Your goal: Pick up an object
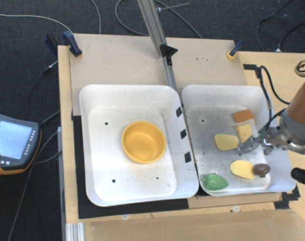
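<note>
Yellow bowl point(144, 142) in the left bin point(92, 104); the small pieces lie in the right bin point(212, 97).
From above, the gripper point(253, 143) sits low in the right bin among a yellow wedge point(244, 132), a pale oval point(226, 141), a yellow slice point(242, 168) and a brown knob point(262, 169); whether its claw is spread or pinching, I cannot tell. A green lump point(214, 181) lies near the front corner.

Dark, perhaps carpeted floor point(32, 4) with loose cables point(95, 6) around wooden bench point(122, 59).

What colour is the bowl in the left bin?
Yellow-orange all over; the bowl shows plainly in the camera view, upright in the left bin.
</note>
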`<state>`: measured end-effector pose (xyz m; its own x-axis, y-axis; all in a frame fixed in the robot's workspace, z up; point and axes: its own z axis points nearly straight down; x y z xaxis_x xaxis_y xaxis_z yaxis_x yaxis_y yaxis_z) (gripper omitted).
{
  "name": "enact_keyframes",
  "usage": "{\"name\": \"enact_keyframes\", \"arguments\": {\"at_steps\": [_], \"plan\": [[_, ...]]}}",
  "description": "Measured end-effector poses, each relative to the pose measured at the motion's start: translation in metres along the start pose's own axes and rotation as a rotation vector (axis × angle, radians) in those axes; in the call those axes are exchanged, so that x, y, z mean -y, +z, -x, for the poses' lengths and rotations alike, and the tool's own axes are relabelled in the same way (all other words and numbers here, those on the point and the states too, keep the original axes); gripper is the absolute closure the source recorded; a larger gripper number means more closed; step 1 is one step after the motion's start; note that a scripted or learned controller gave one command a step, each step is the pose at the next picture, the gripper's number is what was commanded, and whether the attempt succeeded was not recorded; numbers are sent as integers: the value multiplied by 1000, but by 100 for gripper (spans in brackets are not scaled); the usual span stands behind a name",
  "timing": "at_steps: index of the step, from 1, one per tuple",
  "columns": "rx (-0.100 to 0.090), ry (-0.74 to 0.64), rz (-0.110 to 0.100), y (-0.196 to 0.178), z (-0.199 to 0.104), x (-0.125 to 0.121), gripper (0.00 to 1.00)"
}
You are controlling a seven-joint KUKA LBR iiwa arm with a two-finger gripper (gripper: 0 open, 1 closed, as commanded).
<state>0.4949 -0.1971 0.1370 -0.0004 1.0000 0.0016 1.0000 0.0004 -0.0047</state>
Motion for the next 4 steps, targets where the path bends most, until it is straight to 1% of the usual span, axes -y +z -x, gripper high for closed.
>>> {"name": "enact_keyframes", "arguments": {"at_steps": [1,2,3,4], "plan": [[0,0,1,43,0,1,0],[2,0,6,31,0,-1,100],[3,1,10,-30,6,1,100],[3,-1,10,-74,1,-2,100]]}}
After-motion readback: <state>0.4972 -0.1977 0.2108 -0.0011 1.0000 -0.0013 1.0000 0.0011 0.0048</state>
